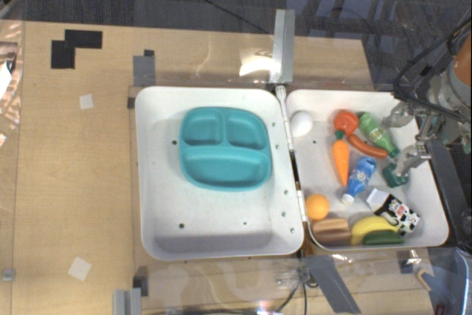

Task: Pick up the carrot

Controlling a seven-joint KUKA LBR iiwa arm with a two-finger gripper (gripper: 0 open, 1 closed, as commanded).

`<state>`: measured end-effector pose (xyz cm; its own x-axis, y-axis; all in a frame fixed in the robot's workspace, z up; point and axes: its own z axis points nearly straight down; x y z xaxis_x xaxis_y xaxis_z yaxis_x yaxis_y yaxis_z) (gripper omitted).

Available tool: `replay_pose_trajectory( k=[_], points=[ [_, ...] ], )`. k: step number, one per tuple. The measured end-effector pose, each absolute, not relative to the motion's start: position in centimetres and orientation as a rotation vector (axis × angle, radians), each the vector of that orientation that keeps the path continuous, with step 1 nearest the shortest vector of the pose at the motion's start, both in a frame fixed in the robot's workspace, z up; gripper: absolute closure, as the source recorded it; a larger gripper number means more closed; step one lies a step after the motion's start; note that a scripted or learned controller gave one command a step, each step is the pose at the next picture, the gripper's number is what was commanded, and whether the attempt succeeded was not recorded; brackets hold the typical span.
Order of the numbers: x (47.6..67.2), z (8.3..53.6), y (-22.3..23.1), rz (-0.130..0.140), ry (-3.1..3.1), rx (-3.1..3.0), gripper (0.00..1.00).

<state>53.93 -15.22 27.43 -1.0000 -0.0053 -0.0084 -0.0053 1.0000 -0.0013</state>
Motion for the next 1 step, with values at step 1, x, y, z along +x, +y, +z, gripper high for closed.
replay_pose_trajectory(
  k=[1],
  points=[
    [56.55,9.38,-11.56,-0.002,3.103,-0.422,0.00]
  ],
)
